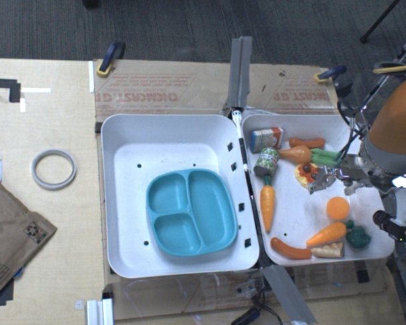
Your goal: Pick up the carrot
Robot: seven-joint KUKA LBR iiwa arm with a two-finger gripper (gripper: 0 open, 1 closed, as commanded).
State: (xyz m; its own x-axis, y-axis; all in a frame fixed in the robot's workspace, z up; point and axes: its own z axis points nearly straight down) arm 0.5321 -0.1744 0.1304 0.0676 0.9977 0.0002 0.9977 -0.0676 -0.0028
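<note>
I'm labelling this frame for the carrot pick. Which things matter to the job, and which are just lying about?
Belong to the job:
carrot by the right bin's left wall
second carrot near the front
gripper
right bin

Lying about:
orange
sausage
blue divided plate
tape ring

— Anything here you can actually read?

— A little. The brown cardboard sheet (210, 90) lying just behind the two white bins (115, 181) carries red printing, upside down from where we stand. It looks like "CHEMCAST GP", once behind the left bin and again behind the right one.

— And that brown box (10, 232) off to the left of the bins?

— It shows "BOX" in dark letters near its lower edge, beside a small square code mark.

— The little carton (266, 139) in the right bin?

— Blue and orange label, but too small to make out.
</note>
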